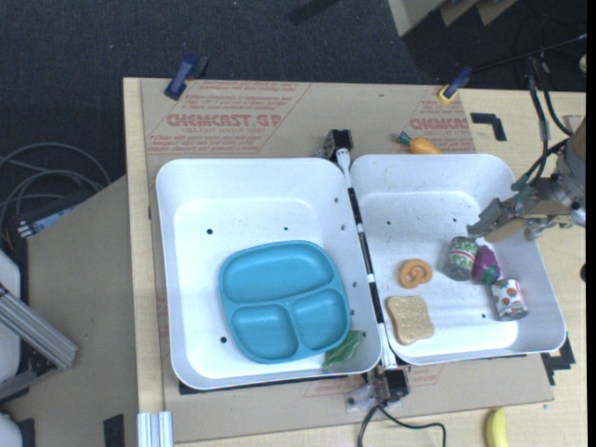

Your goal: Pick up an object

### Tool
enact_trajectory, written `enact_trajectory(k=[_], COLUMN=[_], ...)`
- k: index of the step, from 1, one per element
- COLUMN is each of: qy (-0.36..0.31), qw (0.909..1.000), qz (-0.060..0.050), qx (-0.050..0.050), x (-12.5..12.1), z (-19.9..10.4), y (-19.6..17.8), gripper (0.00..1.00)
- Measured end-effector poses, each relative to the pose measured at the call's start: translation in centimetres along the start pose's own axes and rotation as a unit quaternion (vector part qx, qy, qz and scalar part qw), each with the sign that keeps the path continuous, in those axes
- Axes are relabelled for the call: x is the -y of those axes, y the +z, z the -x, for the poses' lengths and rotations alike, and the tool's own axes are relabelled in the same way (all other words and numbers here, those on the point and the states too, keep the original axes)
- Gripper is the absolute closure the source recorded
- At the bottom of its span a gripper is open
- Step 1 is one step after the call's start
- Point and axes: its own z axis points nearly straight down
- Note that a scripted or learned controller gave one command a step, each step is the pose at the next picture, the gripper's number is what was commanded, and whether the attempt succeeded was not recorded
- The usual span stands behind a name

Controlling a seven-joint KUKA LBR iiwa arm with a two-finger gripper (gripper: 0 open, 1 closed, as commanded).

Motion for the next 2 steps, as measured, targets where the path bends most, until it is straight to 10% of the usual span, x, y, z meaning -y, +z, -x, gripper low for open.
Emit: enact_trajectory(k=[1, 2], qy=[-0.001, 0.000], qw=[1.0000, 1.0000], qz=[0.001, 0.001], qx=[0.000, 0.000], x=[-4.58, -4.57], z=[-5.69, -5.61], y=[16.55, 15.57], gripper=[0.00, 1.00])
